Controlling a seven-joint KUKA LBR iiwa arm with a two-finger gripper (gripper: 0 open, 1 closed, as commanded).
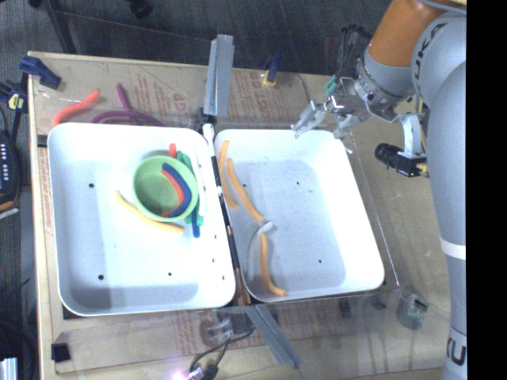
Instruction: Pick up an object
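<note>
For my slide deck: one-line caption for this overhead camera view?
Pincer poised over right bin's far rim; orange strips inside, green bowl in left bin.

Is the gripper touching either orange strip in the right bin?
Apart. The camera view shows the gripper over the right bin's far rim, with bare bin floor between it and both orange strips.

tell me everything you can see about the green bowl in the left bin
The green bowl is small, round and light green, plastic by its look, sitting upright in the middle of the left bin. Curved blue and red strips lie inside it. A yellow strip pokes out beneath its lower left edge, and green and blue strips run along its right side.
</note>
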